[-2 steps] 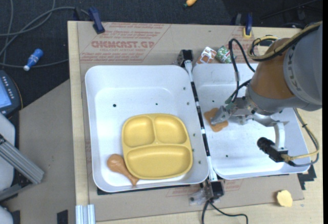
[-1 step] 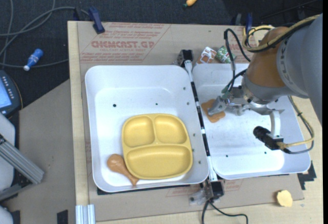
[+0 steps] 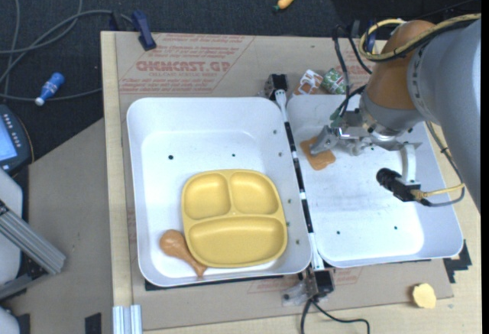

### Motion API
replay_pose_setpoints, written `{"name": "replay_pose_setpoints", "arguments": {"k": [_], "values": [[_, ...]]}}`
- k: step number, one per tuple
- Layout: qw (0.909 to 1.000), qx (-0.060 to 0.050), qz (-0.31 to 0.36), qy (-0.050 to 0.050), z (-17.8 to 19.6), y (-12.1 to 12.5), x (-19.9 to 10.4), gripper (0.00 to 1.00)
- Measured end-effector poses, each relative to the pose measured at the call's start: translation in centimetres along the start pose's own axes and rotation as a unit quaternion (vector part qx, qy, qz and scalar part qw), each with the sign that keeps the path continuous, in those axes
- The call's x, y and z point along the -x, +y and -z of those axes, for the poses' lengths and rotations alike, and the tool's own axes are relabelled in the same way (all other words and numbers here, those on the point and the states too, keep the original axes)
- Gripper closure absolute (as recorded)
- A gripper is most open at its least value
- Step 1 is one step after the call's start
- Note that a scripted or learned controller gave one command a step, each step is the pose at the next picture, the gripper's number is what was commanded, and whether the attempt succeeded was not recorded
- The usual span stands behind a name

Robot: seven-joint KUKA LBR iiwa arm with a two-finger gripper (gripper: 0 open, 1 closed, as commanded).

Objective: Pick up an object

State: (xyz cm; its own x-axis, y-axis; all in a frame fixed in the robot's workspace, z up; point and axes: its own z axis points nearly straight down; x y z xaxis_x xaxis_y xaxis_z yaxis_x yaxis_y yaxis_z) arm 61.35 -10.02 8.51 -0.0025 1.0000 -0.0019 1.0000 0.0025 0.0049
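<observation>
A flat tan piece of toy food (image 3: 321, 159) lies in the right bin (image 3: 382, 233), near its far left corner and close to the wall it shares with the left bin. My gripper (image 3: 324, 141) hangs just over the far edge of that piece, low in the bin, with the grey arm and its orange band (image 3: 393, 72) coming in from the right. In the left bin (image 3: 153, 134) rests a yellow divided plate (image 3: 233, 218). A tan toy drumstick (image 3: 179, 247) lies against the plate's near left side.
A small printed packet (image 3: 322, 81) and a black clip (image 3: 276, 84) sit on the cardboard just beyond the bins. A yellow lump (image 3: 422, 295) lies on the bench at the near right. Black cable (image 3: 401, 186) trails from the wrist over the right bin.
</observation>
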Motion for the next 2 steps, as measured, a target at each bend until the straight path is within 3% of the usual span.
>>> {"name": "replay_pose_setpoints", "arguments": {"k": [1, 2], "values": [[1.0, 0.0, 0.001, 0.0, 0.0, 5.6, 0.2, 0.0], [1.0, -0.005, -0.002, 0.002, 0.0, 1.0, -0.6, 0.0]]}}
